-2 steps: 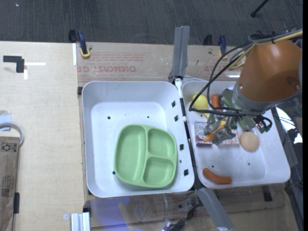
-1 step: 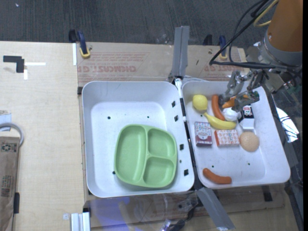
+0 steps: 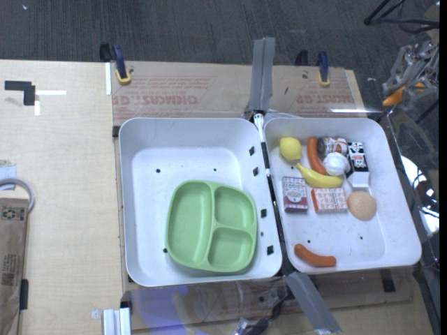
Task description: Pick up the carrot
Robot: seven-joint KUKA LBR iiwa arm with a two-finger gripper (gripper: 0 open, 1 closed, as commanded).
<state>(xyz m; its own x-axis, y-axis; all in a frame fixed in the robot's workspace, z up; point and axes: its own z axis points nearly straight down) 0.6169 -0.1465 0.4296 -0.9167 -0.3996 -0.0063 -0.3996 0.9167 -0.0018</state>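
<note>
Carrot (image 3: 313, 155) is lying in the right bin (image 3: 398, 257), near its far wall, slanting between the lemon (image 3: 290, 149) and the white ball (image 3: 336, 163), with the banana (image 3: 318, 176) crossing its near end. Starting from the left, the green divided plate (image 3: 211, 225) is sitting in the left bin (image 3: 140, 180). In the right bin, two small cartons (image 3: 312, 197) are lying side by side, just before the banana, a tan bun (image 3: 362, 205) is resting to their right, and a red sausage (image 3: 314, 256) is lying near the front wall. My pincer (image 3: 412, 65) is hanging outside the bins at the far right; I cannot tell how it is set.
</note>
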